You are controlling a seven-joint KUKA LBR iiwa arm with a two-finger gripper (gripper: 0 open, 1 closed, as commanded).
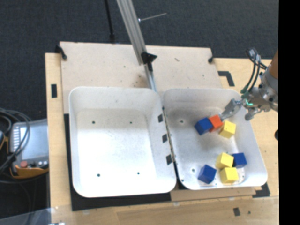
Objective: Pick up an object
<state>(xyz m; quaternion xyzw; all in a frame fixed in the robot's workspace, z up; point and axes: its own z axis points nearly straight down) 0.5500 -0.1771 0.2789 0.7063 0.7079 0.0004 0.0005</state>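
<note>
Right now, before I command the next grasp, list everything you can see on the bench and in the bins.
Blue cubes: three, right bin; one upper middle, one by the lower yellow pair, one near the front wall.
Yellow cubes: three, right bin; one beside the orange cube, two lower right.
Orange cube: one, between the upper blue and yellow cubes.
Right bin: white, holds all the cubes.
Left bin: white.
Aluminium rail: one, silver, slanting from the top toward the bins.
Grey box: one, left edge.
Gripper: above the right bin's upper right, near the orange cube.
</note>
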